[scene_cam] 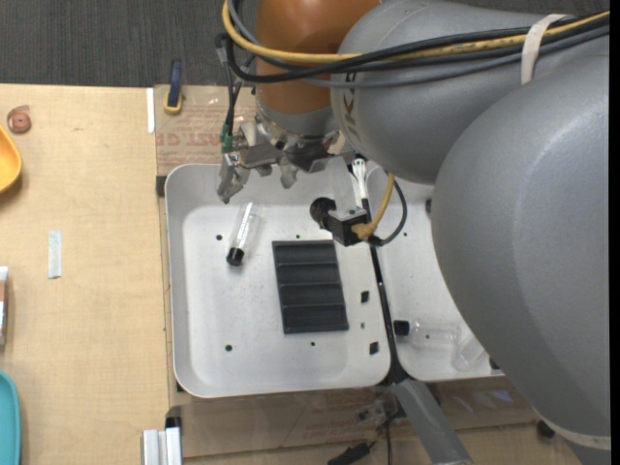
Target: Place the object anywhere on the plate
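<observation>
A clear tube with a black cap lies in the left white bin, near its upper-left corner, tilted with the cap toward the front. The dark ribbed plate lies flat in the middle of the same bin, to the right of the tube and apart from it. My gripper hangs over the bin's far edge, just above and behind the tube. Its fingers stand apart with nothing between them. The grey arm with its orange band covers the upper right.
The right bin is mostly hidden under the arm; a clear item with a dark cap lies in it. A black cable bracket hangs near the plate's far right corner. The wooden bench at left bears small items.
</observation>
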Tool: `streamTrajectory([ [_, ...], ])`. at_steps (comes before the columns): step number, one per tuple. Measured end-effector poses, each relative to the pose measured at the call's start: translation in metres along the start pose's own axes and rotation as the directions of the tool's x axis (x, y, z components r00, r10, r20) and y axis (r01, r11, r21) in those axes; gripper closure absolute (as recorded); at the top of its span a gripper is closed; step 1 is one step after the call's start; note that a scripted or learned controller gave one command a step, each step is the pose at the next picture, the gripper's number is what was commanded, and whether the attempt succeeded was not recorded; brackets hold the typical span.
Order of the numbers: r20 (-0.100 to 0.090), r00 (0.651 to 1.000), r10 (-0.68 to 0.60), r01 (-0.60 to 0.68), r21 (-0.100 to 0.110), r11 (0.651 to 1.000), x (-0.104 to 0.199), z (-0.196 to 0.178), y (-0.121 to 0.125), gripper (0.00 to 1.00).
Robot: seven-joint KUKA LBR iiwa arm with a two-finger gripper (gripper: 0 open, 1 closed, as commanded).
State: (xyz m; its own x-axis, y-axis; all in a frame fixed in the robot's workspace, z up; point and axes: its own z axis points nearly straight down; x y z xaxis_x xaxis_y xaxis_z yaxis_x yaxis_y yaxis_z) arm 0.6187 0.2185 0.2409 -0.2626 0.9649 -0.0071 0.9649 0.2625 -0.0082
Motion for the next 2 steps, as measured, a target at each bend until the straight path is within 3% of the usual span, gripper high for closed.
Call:
streamTrajectory([
  [1, 0.002, 1.0, -0.001, 0.001, 0.002, 1.0, -0.0005, -0.0076, 0.0, 1.0],
  [2, 0.002, 1.0, 0.0, 0.0, 0.002, 1.0, -0.0006, -0.0076, 0.0, 0.0],
])
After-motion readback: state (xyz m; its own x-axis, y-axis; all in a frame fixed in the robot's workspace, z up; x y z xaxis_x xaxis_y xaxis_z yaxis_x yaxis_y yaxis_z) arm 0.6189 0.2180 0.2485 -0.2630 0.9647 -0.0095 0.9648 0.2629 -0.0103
